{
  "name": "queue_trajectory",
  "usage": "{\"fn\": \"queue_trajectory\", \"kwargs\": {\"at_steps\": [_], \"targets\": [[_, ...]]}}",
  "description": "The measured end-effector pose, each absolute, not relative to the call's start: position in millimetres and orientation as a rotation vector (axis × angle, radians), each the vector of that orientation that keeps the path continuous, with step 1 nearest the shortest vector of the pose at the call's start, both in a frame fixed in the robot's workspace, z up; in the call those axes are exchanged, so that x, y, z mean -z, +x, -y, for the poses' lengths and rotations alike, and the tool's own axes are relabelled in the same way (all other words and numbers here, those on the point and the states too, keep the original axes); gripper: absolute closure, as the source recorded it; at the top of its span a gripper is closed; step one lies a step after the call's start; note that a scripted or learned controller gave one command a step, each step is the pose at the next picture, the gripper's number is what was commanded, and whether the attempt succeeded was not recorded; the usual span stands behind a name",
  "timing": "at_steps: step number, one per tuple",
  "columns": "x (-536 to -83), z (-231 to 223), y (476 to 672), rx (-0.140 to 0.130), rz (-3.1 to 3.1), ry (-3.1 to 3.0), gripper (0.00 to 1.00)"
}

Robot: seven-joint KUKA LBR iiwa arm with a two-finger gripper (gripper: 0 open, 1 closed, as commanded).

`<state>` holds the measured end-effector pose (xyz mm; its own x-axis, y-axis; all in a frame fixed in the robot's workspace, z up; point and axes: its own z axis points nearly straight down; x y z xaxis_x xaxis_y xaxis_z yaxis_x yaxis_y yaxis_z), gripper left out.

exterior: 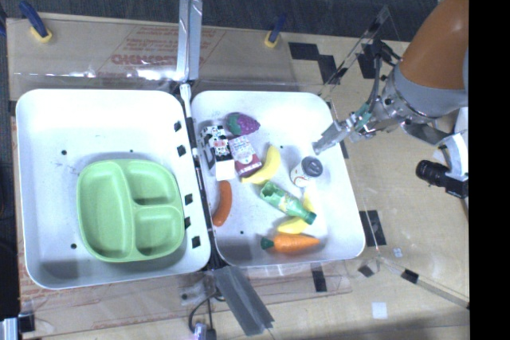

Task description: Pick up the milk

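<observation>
The milk [217, 146] is a small black-and-white patterned carton lying near the left wall of the right bin [343, 227], beside a red-and-pink carton [244, 156]. My gripper [325, 141] hangs over the right side of that bin, pointing down and to the left, well to the right of the milk and apart from it. It sits just above a small round grey-and-white object [309, 168]. Nothing shows held at its tip.
Also in the right bin are purple grapes [243, 123], a banana [272, 164], a red sausage [222, 202], a green bottle [284, 199], a yellow piece [296, 225] and a carrot [294, 244]. The left bin [48, 115] holds a green divided tray [131, 209].
</observation>
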<state>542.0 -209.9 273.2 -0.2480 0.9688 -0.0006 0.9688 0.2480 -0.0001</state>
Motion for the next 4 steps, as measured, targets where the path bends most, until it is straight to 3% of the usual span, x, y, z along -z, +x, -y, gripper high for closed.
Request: {"fn": "queue_trajectory", "kwargs": {"at_steps": [1,2,3,4], "targets": [[-154.5,103.3,551.7,0.003,-2.548,1.84,0.0],[-191.9,34.1,612.0,0.002,-2.415,2.012,0.0],[-191.2,50.4,580.8,0.003,-2.442,1.981,0.0],[-191.5,56.1,592.5,0.002,-2.212,2.232,0.0]]}}
